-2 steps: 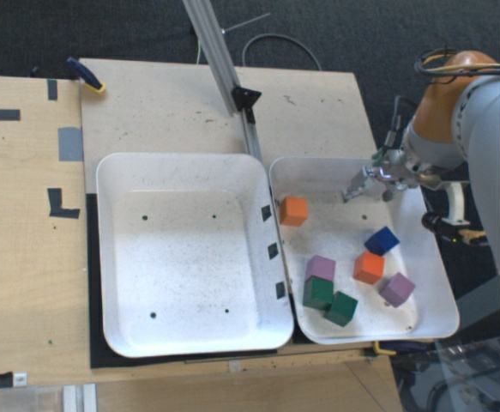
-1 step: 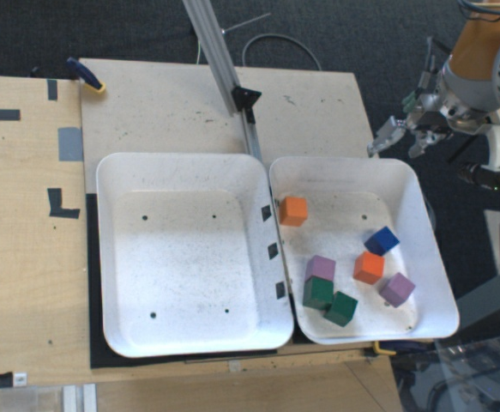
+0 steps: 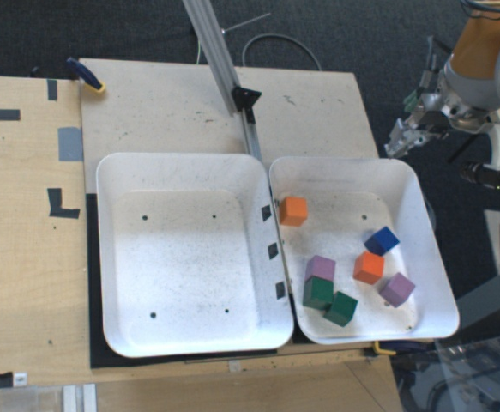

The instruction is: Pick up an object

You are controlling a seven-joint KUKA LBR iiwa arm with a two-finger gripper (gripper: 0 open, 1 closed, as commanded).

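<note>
Since the gripper (image 3: 401, 141) hangs outside the right bin (image 3: 428, 221) (finger state, can't tell), next it must reach the blue cube (image 3: 382, 240)

Seven coloured blocks (image 3: 369, 268) in right bin (image 3: 421, 209)

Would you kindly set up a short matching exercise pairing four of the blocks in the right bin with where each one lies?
Things:
1. blue block
2. lone orange block
3. green pair
4. purple block at far right

Places:
A. upper left of the right bin, apart from the others
B. lower middle, the two touching
C. just above the second orange block
D. lower right, beside that second orange block

Pairs: 1-C, 2-A, 3-B, 4-D
</note>
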